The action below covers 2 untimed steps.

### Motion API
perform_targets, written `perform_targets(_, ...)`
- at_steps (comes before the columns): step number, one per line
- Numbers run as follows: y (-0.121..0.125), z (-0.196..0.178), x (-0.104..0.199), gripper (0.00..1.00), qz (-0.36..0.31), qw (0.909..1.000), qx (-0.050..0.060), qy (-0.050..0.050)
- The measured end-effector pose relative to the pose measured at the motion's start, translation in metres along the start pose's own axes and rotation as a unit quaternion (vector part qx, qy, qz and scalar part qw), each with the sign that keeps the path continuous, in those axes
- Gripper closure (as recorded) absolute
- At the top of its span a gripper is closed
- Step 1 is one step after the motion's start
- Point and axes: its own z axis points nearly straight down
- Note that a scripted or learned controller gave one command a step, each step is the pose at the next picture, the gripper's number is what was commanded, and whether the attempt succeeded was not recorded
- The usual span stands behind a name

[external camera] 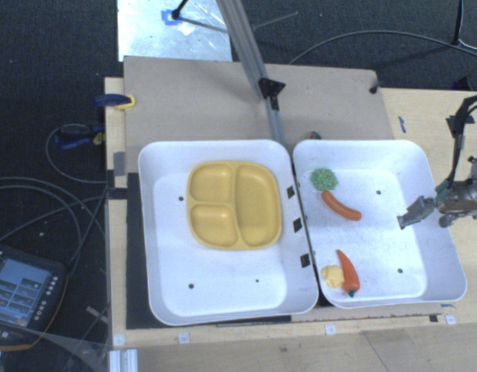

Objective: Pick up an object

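The right bin (424, 161) holds a green broccoli piece (324, 179), a red-orange sausage (341, 206) just below it, and near the front edge an orange carrot (347, 271) touching a small yellow piece (332, 274). My gripper (426, 217) hangs over the right side of this bin, well to the right of the sausage. Its two fingers stand apart with nothing between them.
The left bin (164, 277) holds a yellow divided plate (234, 204). A grey pole (250, 49) slants down to the gap between the bins at the back. Cables and a control pendant (17, 289) lie on the floor at the left.
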Motion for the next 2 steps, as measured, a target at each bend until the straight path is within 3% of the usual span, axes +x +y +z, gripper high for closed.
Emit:
perform_targets(1,0.0,0.0,0.0,0.0,0.001,1.0,0.0,0.0)
perform_targets(2,0.004,0.061,0.004,0.0,0.002,1.0,0.003,0.001)
